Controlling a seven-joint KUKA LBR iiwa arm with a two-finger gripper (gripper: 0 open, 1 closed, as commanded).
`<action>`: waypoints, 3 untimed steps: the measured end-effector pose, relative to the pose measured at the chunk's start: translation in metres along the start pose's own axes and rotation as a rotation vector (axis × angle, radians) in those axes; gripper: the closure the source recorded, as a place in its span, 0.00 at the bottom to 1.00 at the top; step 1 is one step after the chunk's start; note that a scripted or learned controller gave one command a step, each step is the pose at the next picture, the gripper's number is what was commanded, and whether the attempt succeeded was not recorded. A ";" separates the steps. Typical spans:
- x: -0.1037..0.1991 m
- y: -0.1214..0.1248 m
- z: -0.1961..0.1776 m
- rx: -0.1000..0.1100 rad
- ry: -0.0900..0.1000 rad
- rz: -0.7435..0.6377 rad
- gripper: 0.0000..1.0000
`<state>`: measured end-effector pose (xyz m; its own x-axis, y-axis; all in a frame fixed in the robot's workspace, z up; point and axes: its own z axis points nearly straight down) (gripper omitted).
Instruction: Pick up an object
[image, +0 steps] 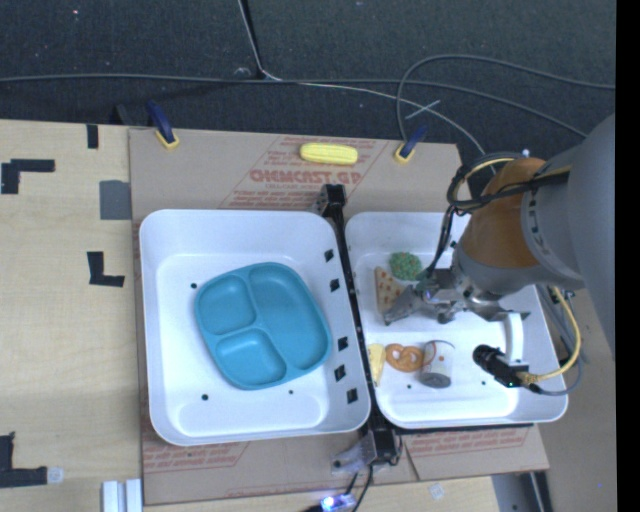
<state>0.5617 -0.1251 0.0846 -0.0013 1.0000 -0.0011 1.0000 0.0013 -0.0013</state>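
My gripper (420, 305) hangs low in the right bin (530, 400), open, and I see nothing between its fingers. One grey finger (397, 309) points toward a brown wedge-shaped piece (385, 285) at the bin's left side. A green broccoli-like piece (405, 265) lies just behind the gripper. In front of it are a brown pretzel (404, 357), a small grey cylinder (436, 372) and a yellow piece (375, 362) by the divider. The wrist hides part of the bin floor.
The left bin (160, 260) holds a blue divided plate (262, 323). A yellow corn-like toy (328, 153) lies on the cardboard behind the bins. Blue clamps (161, 126) grip the cardboard's far edge. Cables loop over the arm at the right.
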 end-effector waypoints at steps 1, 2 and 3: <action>0.000 0.000 -0.011 -0.003 -0.002 0.000 1.00; 0.004 -0.001 -0.054 -0.003 0.001 0.000 1.00; 0.014 -0.004 -0.105 -0.004 0.001 -0.001 1.00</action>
<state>0.5576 -0.1105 0.1897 -0.0022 1.0000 0.0002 1.0000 0.0022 0.0027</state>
